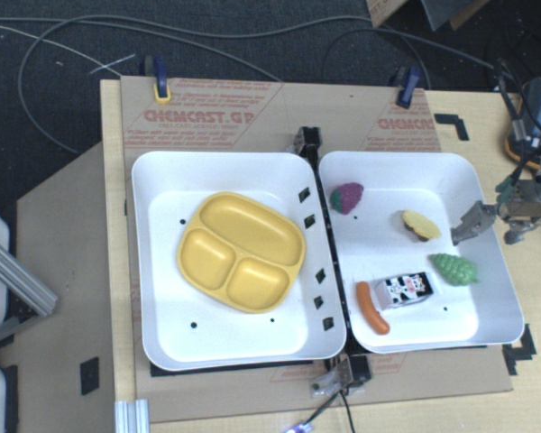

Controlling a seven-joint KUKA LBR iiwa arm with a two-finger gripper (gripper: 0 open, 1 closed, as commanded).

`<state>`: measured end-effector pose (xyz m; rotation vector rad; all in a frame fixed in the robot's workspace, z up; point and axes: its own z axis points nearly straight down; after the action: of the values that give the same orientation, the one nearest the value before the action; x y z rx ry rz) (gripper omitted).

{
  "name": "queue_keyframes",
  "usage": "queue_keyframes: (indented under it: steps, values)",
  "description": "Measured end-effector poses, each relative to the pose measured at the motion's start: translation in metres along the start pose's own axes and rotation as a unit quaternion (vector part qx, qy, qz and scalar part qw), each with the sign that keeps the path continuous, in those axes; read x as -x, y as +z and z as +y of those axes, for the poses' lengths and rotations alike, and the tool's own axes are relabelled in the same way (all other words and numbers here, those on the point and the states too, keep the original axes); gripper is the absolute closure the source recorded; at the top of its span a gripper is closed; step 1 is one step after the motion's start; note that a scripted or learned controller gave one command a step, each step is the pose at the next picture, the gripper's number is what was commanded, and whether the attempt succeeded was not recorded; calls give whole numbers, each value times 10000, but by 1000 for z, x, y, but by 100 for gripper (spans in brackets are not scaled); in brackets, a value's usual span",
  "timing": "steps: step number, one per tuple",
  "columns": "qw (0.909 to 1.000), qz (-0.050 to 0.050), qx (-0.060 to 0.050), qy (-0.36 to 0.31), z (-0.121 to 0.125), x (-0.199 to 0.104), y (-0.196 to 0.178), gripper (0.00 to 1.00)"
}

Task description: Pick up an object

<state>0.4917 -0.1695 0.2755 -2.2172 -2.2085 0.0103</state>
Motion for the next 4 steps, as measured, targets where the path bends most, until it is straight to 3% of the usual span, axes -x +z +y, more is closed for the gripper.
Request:
queue_keyframes:
  steps: [1, 2, 4]
  values:
    - [10000, -15, 63, -20, 2, -1, -6, 0]
    - [10000, -4, 35, -16, -5, 6, 49, 0]
    - [10000, 9, 75, -24, 9, 6, 164, 0]
